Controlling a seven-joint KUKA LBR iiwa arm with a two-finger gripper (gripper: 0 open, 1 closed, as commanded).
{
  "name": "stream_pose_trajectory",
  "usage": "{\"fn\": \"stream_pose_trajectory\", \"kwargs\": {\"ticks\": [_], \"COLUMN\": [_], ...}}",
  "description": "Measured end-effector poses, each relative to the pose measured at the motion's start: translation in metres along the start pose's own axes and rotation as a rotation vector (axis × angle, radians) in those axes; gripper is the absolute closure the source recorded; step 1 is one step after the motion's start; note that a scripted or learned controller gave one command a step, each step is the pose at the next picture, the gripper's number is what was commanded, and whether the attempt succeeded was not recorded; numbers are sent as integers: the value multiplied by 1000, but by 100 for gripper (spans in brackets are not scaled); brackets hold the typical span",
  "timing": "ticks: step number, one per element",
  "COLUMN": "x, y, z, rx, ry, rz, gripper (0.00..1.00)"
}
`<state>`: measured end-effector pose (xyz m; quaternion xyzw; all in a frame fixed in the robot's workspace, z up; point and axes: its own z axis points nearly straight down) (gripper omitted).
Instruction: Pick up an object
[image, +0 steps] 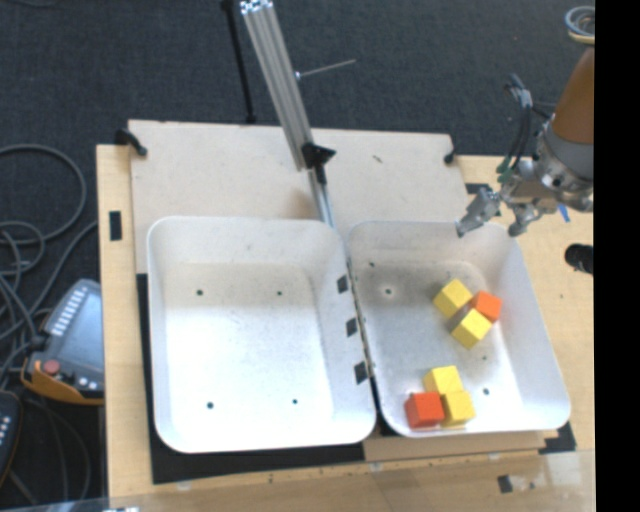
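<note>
Tool (497, 212) hangs above the far right corner of the right bin (535, 300), fingers spread, nothing between them. Pick not started as far as I can judge. Candidates all sit in the right bin: cluster of two yellow blocks (452, 297) and an orange block (487, 305) mid-bin, touching; second cluster near the front wall, red block (425, 409) beside two more yellow blocks (458, 405). Left bin (240, 330) holds no blocks. Left to do: descend, close, lift
</note>
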<state>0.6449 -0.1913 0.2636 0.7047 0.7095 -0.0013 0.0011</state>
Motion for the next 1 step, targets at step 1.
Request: {"fn": "stream_pose_trajectory", "kwargs": {"ticks": [1], "x": [-23], "y": [-24], "z": [151], "rx": [-9], "ry": [1], "rz": [4], "gripper": [0]}}
